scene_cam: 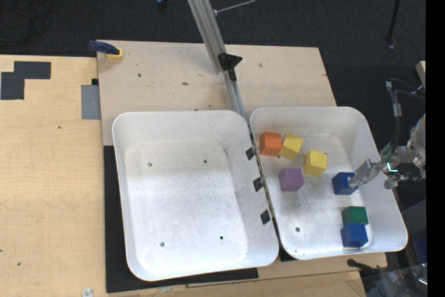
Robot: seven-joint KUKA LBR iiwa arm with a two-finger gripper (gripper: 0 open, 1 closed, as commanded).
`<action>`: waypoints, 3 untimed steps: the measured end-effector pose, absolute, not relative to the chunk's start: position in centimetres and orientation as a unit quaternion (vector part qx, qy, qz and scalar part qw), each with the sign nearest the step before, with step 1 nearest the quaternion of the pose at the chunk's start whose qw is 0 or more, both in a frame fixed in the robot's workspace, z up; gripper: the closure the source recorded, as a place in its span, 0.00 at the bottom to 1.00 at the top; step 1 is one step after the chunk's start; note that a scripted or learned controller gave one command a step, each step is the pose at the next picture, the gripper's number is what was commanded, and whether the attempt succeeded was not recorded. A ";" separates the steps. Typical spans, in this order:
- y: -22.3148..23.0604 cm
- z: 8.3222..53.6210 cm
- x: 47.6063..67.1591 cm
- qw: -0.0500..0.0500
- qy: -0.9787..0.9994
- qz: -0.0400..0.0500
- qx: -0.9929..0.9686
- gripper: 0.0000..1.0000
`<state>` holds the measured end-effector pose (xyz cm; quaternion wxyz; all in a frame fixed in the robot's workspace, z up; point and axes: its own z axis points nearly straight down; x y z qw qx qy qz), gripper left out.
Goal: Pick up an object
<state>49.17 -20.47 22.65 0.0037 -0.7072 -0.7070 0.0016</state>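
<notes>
Partly hidden blue block [341, 183], hand [363, 174] overlapping

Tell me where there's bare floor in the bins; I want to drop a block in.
The left bin has open floor wall to wall. In the right bin, only the near-left floor below the purple cube is bare; cubes crowd its upper middle and right side, where the pincer meets a blue cube.

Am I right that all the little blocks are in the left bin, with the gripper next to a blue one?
Not quite: the blocks are in the right bin, not the left one. The camera view shows the orange block and the others there. The rest holds: the gripper is right beside a blue block.
</notes>
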 end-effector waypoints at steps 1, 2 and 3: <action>-20.5 22.9 49.2 0.002 -0.707 0.000 -0.707 0.00; -20.6 16.5 49.4 0.004 -0.707 0.002 -0.707 0.00; -20.8 10.2 48.8 0.004 -0.707 0.002 -0.708 0.00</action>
